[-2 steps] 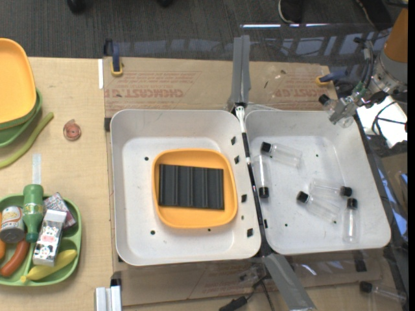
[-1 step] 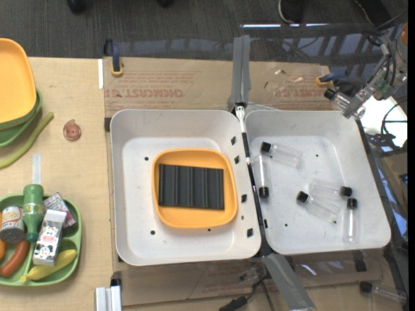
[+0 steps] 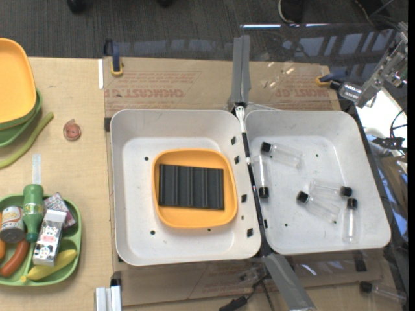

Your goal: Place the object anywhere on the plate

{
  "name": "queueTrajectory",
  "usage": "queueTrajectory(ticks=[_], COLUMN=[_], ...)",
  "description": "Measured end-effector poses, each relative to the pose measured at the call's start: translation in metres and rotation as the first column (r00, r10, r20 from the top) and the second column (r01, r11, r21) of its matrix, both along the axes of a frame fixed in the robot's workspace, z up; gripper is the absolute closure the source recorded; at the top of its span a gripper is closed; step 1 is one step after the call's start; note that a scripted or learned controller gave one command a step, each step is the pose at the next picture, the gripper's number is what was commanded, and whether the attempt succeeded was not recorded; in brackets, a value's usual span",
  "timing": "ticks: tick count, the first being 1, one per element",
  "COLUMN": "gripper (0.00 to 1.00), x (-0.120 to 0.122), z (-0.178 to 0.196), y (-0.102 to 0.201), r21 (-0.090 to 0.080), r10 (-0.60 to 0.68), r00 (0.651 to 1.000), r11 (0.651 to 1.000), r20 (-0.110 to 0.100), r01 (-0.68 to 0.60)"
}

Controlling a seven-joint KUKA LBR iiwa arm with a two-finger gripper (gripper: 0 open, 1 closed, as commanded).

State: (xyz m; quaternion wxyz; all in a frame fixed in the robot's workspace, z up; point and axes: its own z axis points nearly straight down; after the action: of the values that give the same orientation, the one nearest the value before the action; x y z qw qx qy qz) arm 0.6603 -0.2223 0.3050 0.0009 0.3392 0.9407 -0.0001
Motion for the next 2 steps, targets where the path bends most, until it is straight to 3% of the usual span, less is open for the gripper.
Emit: queueTrajectory(ticks=[1, 2], gripper=[1.0, 1.0], x=[-0.012, -0.024], z=[0.043, 0.031], y=[0.0, 0.0], r21=[0.001, 0.003], r10=[0.216, 0.528], r00=[0.976, 0.849], r11=[0.976, 0.849], r20=[0.0, -0.001], r01=[-0.216, -0.528])
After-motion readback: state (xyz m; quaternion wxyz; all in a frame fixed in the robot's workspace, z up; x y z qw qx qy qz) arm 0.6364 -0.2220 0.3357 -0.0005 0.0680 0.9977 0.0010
